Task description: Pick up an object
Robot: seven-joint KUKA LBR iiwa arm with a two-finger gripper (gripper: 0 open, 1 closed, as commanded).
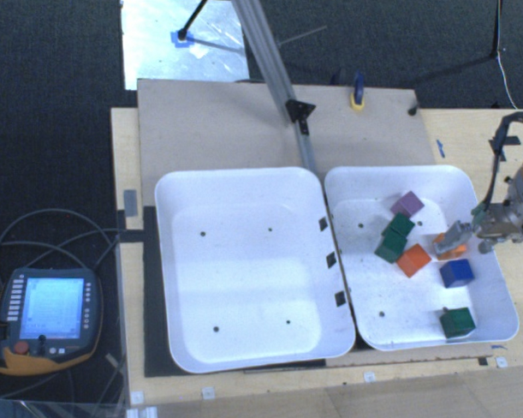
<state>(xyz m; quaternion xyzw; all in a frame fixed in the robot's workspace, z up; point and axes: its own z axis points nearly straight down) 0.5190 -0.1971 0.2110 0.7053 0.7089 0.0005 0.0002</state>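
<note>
White right bin has all the blocks crowded toward its right wall, so its lower-left floor is wide open. Gripper sits low over a small orange piece, next to the orange cube and blue cube. Can't tell its grip.

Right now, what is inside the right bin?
The right bin holds a purple block, two green blocks, an orange block and a blue block. The hand covers part of another orange thing.
</note>
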